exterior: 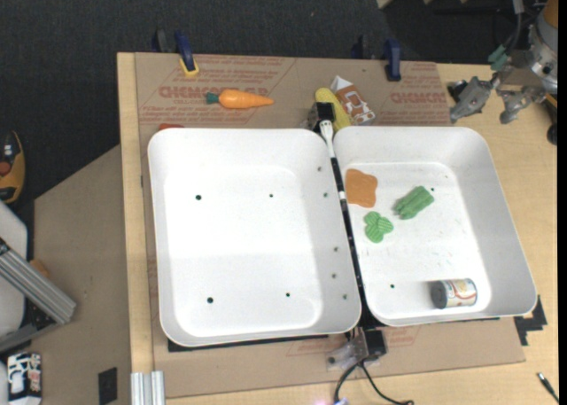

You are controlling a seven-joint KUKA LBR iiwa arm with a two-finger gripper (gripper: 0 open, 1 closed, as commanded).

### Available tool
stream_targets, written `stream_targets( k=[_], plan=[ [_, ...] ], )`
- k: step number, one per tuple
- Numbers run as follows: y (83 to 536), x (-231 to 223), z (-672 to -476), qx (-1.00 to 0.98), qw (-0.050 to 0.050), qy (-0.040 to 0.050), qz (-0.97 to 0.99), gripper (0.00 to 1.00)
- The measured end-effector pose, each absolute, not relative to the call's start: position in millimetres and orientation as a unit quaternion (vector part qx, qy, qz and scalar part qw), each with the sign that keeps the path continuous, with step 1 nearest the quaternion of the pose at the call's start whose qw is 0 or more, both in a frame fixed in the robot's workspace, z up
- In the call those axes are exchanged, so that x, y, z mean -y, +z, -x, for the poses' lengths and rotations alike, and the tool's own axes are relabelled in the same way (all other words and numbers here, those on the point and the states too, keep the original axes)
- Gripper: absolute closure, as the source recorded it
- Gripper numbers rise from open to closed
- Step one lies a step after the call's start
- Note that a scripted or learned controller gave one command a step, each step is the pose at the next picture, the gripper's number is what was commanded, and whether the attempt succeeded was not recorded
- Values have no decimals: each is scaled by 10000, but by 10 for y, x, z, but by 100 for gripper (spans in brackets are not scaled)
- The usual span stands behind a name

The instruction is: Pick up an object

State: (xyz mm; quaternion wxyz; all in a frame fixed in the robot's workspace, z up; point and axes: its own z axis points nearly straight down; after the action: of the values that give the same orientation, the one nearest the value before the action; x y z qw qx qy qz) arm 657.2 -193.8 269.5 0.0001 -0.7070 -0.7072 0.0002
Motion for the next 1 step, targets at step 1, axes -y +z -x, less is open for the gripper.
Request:
stream_targets(
  k=[1],
  plan=[
    [2806, 1939, -6577, 7074, -18, -5, 7068, 100]
  ],
)
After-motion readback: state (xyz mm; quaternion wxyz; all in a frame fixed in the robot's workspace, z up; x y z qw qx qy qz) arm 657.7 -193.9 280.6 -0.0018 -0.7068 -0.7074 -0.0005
